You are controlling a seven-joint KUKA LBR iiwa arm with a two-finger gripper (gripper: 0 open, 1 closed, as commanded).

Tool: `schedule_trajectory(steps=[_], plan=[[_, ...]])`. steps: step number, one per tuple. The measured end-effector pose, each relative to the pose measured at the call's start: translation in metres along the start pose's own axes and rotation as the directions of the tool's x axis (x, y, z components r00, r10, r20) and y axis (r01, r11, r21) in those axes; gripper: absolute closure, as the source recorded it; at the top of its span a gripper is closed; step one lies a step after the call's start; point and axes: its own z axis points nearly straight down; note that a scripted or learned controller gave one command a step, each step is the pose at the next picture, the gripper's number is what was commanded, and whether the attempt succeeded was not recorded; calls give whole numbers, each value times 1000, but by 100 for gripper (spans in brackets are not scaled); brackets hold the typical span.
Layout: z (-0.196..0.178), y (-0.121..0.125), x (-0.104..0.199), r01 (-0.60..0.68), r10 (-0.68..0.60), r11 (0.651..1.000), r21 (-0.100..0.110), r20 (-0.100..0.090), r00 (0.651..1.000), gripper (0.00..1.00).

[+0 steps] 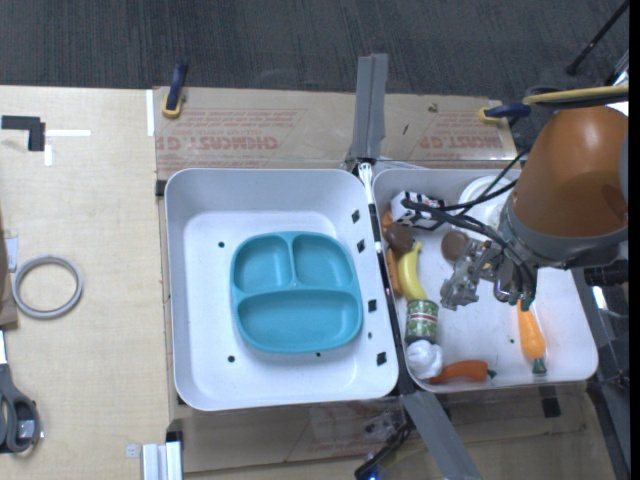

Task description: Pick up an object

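Over the middle of the right bin (575,368), the gripper (465,280) hung low above the white floor, its metal fingers pointing down and slightly toward the left wall of that bin. Whether those fingers stood apart or together I could not tell (dark cables and the wrist hardware crossed them), and nothing could be seen held between them.

Nearest to it, and a fair candidate for the pick, was the banana (408,271), lying just beside the gripper on the side toward the divider between the bins. Its long axis ran roughly parallel to that divider, from the far end of the bin toward the near end, so the fingers would probably have had to close across its narrow width. At the banana's far end sat a brown lump (400,236), touching or nearly touching it. At its near end lay a small green-labelled bottle (423,322) with a white cap pointing into the near left corner.

On the gripper's other side, toward the right wall, a carrot (531,334) lay near the arm's wrist, its length also running far to near. Along the near wall lay an orange-red piece (462,372).

Well apart, the left bin (190,368) carried a blue divided plate (297,291) at its centre.
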Motion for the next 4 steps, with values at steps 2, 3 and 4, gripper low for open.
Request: schedule_trajectory(steps=[2,3,4], plan=[[96,-112,-51,61,-61,998,0,1,998,100],[96,-112,-51,61,-61,998,0,1,998,0],[99,-151,-29,101,-101,995,0,1,995,0]])
